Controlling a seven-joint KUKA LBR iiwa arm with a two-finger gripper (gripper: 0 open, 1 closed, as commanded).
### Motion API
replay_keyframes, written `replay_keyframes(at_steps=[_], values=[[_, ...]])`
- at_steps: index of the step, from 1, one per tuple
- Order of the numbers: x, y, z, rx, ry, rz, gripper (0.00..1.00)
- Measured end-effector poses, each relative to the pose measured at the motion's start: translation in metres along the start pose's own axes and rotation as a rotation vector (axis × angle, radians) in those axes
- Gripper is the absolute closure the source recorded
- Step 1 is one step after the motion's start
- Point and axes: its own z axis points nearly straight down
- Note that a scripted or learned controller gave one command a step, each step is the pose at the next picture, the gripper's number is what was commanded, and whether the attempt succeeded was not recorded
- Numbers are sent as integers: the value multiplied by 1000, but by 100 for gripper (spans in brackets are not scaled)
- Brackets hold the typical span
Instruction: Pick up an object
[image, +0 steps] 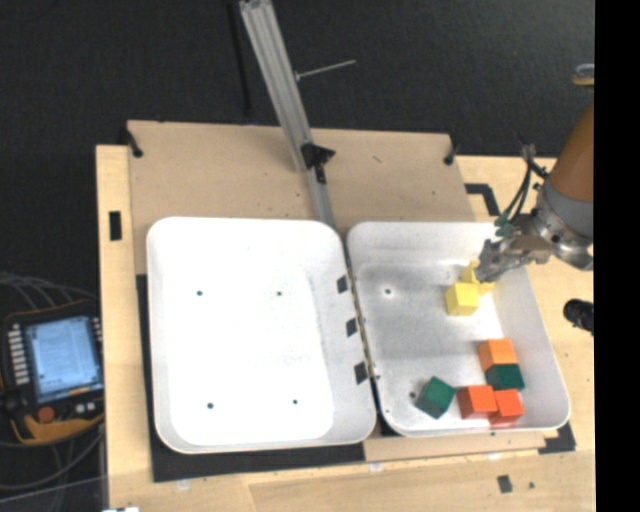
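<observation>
A grey robot arm with an orange band reaches in from the right over the right-hand bin (520, 300), most of its body cut off at the frame's edge so that little beyond the wrist and gripper (492, 262) is on view. The gripper sits low over the bin's upper right area, directly above and touching or nearly touching a yellow block (462, 297); whether the fingers are spread, pressed together or pinching the block cannot be told, since the metal tip is small and blurred against the white floor. A second scrap of yellow shows just under the tip, above the block, and it is unclear whether that belongs to the same piece or a separate one. The yellow block looks like a small cube, pale lemon on top, darker on its side, resting on the bin floor well apart from the others. Near the bin's lower right corner lie an orange block (496, 352), a dark green block (506, 376) touching it, and two more orange blocks (490, 402) side by side; a green block (435, 396) sits tilted just left of those. The left-hand bin (160, 300) stands beside it on the desk (240, 160). A handheld screen (60, 355) glows at far left, partly cropped.
</observation>
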Motion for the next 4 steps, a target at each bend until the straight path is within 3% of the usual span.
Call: replay_keyframes(at_steps=[1, 4], values=[[-1, 1, -30, 2, 1, -1, 100], [148, 41, -18, 6, 1, -2, 100]])
